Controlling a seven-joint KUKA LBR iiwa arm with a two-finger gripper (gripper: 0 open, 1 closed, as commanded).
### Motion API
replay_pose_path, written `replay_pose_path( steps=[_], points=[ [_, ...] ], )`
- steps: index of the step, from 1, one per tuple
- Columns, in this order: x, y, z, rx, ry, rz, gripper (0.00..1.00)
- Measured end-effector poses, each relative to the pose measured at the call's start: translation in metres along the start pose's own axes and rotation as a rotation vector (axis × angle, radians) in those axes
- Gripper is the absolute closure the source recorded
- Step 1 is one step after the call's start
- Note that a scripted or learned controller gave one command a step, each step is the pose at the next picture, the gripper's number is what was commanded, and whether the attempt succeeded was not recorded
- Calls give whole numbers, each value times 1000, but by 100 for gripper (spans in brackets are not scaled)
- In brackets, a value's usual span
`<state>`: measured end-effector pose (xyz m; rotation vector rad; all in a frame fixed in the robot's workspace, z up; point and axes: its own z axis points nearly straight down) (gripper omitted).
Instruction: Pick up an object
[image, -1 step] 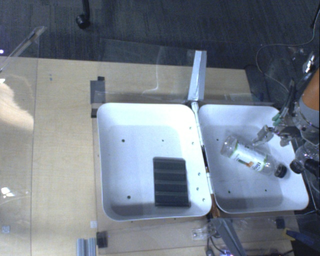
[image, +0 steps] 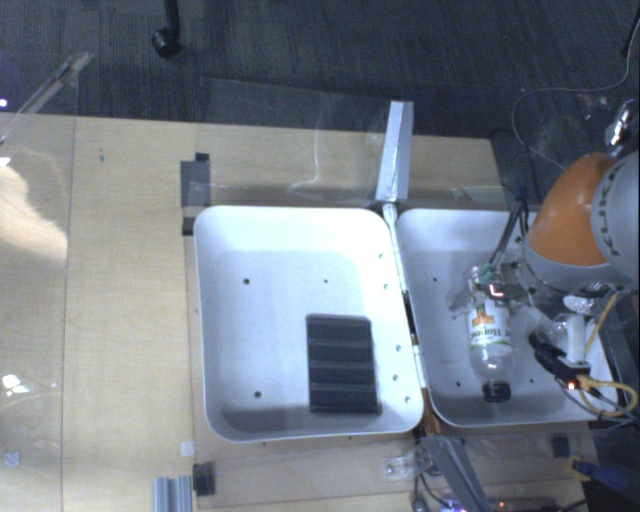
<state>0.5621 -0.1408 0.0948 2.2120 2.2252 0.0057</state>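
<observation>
A clear plastic bottle (image: 490, 340) with a white and orange label lies in the right bin (image: 440, 300), its black cap (image: 497, 391) pointing toward the bin's front wall. My gripper (image: 488, 287) sits low in that bin, right at the bottle's far end, under the grey wrist and the orange band (image: 568, 222). Whether it touches the bottle cannot be told, as the wrist hides part of the contact. A black ribbed rectangular block (image: 342, 364) lies flat in the left bin (image: 250, 260), near its front right corner.
The two bins meet at a raised rim (image: 405, 300) between them. A metal post (image: 395, 160) stands behind that joint. Cables (image: 590, 385) hang off the wrist over the right bin's front right corner. Bare wooden bench (image: 100, 300) stretches to the left.
</observation>
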Motion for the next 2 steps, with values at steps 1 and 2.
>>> replay_pose_path(
  steps=[1, 2],
  points=[
    [1, 1, -10, -4, 0, 1, 100],
    [61, 71, -90, 0, 1, -19, 100]
  ],
)
